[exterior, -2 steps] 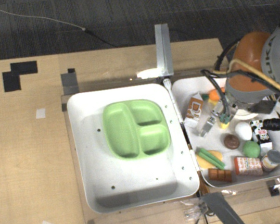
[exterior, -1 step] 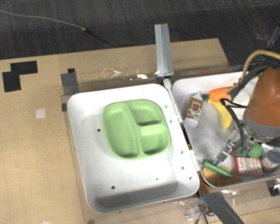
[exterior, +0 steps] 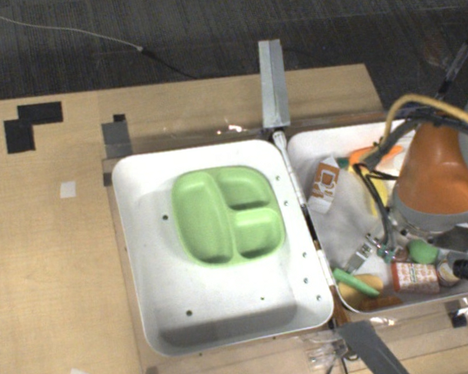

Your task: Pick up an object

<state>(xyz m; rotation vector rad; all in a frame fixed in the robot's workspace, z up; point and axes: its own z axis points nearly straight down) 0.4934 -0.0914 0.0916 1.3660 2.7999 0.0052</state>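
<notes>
The right bin (exterior: 301, 162) holds a jumble of small objects. A white and orange carton (exterior: 325, 184) lies near its left wall. A bottle with a red label (exterior: 416, 276) lies along the front wall, with a green stick-shaped item (exterior: 353, 281) and a tan piece (exterior: 368, 282) to its left. A yellow item (exterior: 377, 188) shows beside the arm. My gripper (exterior: 374, 248) is low in the front part of this bin, just above the bottle and the green stick. The arm's orange band (exterior: 432, 172) hides most of the bin's right half.
The left bin (exterior: 161, 308) holds a light green divided plate (exterior: 225, 214) near its middle. A metal post (exterior: 273, 83) stands behind the wall between the bins. Cables (exterior: 398, 112) loop around the arm above the right bin.
</notes>
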